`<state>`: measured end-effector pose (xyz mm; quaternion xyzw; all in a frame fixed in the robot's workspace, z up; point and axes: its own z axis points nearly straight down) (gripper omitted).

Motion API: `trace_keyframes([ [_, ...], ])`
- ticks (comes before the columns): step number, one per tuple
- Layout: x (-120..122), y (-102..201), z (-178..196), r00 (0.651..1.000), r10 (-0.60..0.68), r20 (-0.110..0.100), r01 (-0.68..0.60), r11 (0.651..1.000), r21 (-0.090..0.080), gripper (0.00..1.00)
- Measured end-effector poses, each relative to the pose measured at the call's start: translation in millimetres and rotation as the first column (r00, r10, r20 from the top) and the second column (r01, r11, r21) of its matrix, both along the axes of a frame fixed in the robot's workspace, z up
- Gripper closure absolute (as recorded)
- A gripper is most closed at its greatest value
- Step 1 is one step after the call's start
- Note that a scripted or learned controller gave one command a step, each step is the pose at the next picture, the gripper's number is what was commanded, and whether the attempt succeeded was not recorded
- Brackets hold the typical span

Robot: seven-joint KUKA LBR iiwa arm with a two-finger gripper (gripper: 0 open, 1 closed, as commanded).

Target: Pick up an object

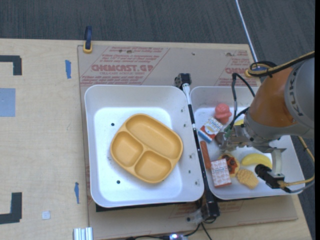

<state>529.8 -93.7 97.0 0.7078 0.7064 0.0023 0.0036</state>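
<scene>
The right bin (295,171) holds several small toy items. A pink-red strawberry-like piece (223,112) lies at the back, with a small red, white and blue packet (210,129) just in front of it. A red sausage (205,156) lies along the left wall. Toward the front are a red and white carton (220,173), a small dark orange item (231,162), a tan waffle-like piece (247,178) and a yellow banana (256,159). My gripper (229,142) hangs low over the bin's middle, right of the packet and just above the dark orange item.
The left bin (97,134) holds a yellow three-compartment plate (146,148). A black divider bar (192,124) runs between the bins. The arm's orange band (272,101) and grey wrist cover the right bin's back right. Cables (240,81) loop above it.
</scene>
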Motion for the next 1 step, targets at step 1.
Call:
trace_keyframes([
  [1, -49.8, 4.5, 88.0, 1.000, 0.001, -0.006, -0.001, 1.000, 0.002, 1.00],
])
